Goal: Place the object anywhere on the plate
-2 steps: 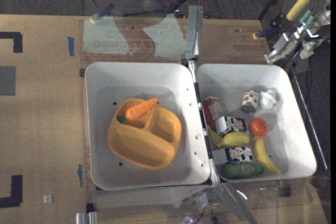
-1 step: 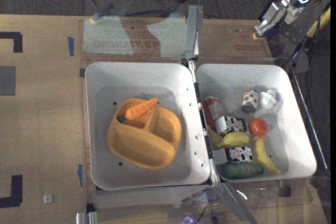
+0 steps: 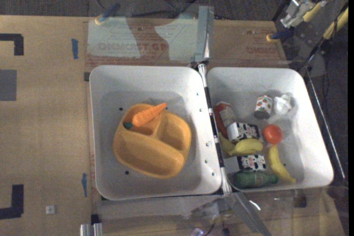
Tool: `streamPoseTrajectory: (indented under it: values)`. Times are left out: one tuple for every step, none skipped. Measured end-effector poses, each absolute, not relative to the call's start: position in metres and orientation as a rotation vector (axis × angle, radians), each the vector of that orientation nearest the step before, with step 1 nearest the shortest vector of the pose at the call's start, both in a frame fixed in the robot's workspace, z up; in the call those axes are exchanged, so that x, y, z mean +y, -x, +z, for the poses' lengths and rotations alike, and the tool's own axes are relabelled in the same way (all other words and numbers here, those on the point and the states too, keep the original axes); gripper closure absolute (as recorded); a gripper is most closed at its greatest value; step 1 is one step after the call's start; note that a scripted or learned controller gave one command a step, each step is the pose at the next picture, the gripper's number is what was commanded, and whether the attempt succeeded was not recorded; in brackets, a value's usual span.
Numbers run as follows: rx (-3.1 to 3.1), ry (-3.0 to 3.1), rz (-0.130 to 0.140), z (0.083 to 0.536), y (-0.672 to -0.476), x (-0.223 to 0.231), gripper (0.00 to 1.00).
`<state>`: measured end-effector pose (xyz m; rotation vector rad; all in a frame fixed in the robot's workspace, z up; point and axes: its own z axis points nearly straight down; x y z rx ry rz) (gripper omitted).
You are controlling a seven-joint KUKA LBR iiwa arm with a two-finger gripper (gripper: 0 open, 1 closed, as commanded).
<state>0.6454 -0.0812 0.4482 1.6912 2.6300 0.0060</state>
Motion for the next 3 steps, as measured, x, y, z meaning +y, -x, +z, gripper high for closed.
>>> streamPoseTrajectory:
  values:
    - [2.422, -1.999, 0.0, 0.422, -0.667, -0.035, 1.0]
    - [2.421, -1.998, 0.001, 0.422, -0.667, -0.034, 0.0]
    - [2.381, -2.048, -0.001, 0.395, -0.658, -0.132, 0.0]
